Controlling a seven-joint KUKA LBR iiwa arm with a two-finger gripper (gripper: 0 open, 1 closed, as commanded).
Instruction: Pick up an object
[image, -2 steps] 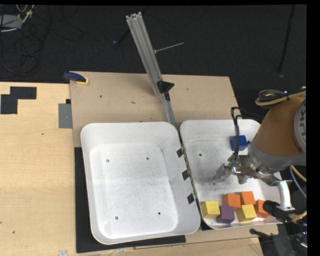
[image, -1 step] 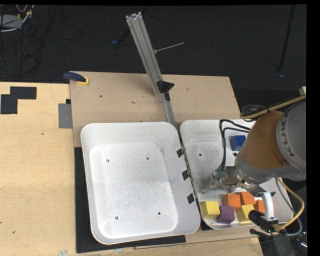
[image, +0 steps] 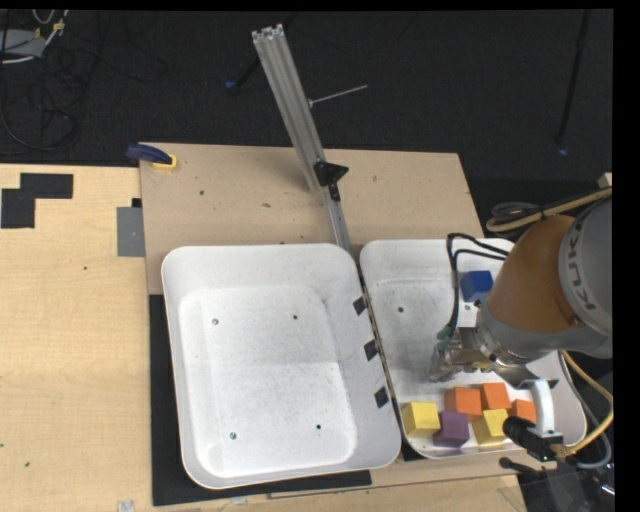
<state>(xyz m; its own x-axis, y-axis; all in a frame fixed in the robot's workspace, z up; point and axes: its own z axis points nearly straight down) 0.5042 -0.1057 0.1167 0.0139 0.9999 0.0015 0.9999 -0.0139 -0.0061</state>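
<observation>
The grey arm with the orange band (image: 535, 285) reaches into the right-hand shallow white plastic bin (image: 400, 285), and its two-finger gripper (image: 447, 362) hangs low over that bin's floor. I cannot tell whether the fingers are apart or together; they are small and partly lost against the wrist, and nothing shows between them.

The candidates for picking lie just beyond the fingers, toward the near edge of the bin. A yellow cube (image: 422, 416) sits below and slightly left of the fingertips, near but apart. A purple block (image: 455, 428) lies beside it, further toward the front rim. An orange block (image: 465, 401) sits just below and right of the fingers, the closest piece, and a second orange block (image: 494, 394) and another yellow block (image: 489, 428) crowd in on its far side. A blue block (image: 478, 283) rests above the fingers, up by the wrist.

The left-hand shallow white plastic bin (image: 260, 360) lies well away on the other side of the divider.

By my judgement the task is at the approach stage: no block is lifted or visibly gripped. Closing on one piece and raising it clear of the bin is all left to do.
</observation>
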